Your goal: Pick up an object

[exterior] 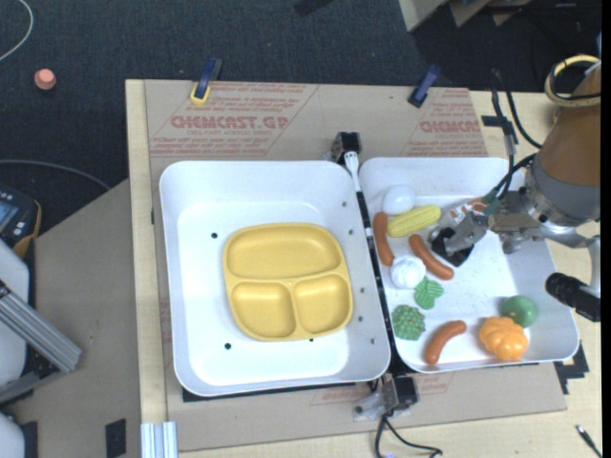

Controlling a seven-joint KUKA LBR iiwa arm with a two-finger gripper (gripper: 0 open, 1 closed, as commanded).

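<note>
Yellow corn cob [414,220] just left of pincer [454,239], orange sausage [431,257] beneath it; pincer state unclear

Two shallow white bins of smooth plastic, left [191,284] and right [477,175], with a soft gloss along the rims; inside the left one, a yellow three-compartment tray [286,280] of matt plastic with rounded, smooth edges. In the right bin, toy food of shiny moulded plastic: glossy orange-red sausages [444,340], a yellow corn cob [413,220] with a bumpy surface, rough-textured green broccoli pieces [409,322], a smooth orange pumpkin [503,339]. Underneath, a flat brown board [286,113] looking like matt cardboard or paper-covered sheet with red printing, and around it dark, rough carpet-like cloth [115,17].
</note>
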